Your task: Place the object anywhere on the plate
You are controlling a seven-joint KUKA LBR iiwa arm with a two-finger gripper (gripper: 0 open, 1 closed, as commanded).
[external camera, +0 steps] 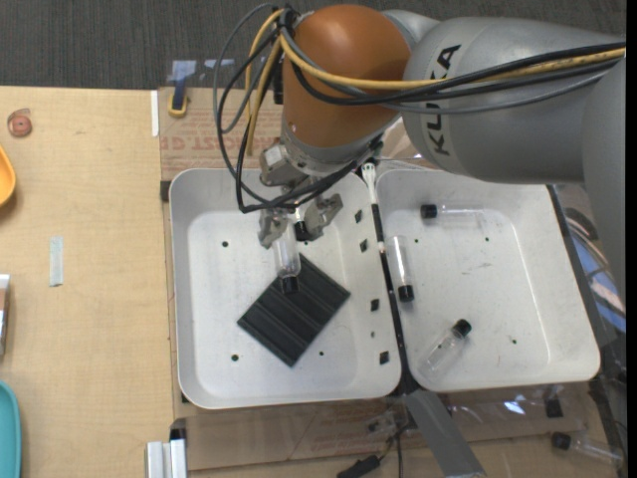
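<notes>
Gripping vial [287,264] — apparently — above plate [295,313]

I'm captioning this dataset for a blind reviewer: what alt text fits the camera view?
A grey and orange KUKA arm's claw holds a clear black-capped vial upright over a black ridged plate in the left white bin. Three similar vials lie in the right bin.

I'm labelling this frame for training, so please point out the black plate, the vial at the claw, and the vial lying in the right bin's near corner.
black plate [295,312]: camera view, middle of its ribbed top.
vial at the claw [287,262]: camera view, its clear body.
corner vial [447,342]: camera view, middle of its clear tube.
</notes>
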